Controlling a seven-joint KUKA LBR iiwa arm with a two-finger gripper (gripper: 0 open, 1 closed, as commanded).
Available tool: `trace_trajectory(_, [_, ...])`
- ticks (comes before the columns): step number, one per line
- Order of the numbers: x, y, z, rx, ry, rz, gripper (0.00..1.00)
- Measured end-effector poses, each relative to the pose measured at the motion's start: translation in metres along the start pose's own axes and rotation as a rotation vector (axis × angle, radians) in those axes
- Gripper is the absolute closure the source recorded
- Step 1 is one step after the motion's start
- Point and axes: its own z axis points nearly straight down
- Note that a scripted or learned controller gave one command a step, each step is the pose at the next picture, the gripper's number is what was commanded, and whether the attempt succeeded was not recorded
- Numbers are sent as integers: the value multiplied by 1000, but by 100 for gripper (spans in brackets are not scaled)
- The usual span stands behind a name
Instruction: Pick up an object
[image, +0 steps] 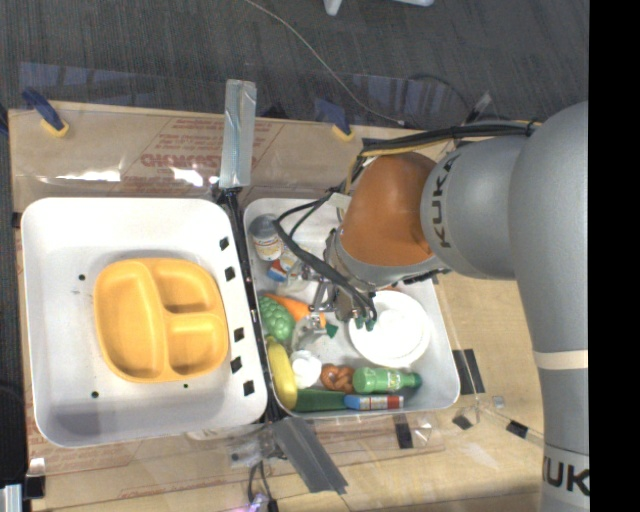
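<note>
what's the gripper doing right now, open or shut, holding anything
Gripper: low in the right bin over the toys; open or shut cannot be told.

Left bin (40, 300), white, holding a yellow sectioned tray (160, 320). Right bin (445, 375), white, holding a white plate (395, 335), a yellow banana (283, 375), a green bottle (385, 380), an orange carrot (290, 305) and a green bumpy vegetable (277, 322). Arm (520, 210), grey with an orange band (390, 210). Worktop (480, 300), pale wood tone.

Arm (500, 210) hides right bin's (440, 350) back half.
</note>
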Motion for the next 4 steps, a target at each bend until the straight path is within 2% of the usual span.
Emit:
trace_trajectory(1, [-2,1,-11,2,-8,-7,100])
trace_trajectory(2, [-51,5,-171,1,-12,99,100])
trace_trajectory(3, [-88,17,-187,0,1,105,100])
trace_trajectory(4, [-79,-78,-127,1,8,-60,100])
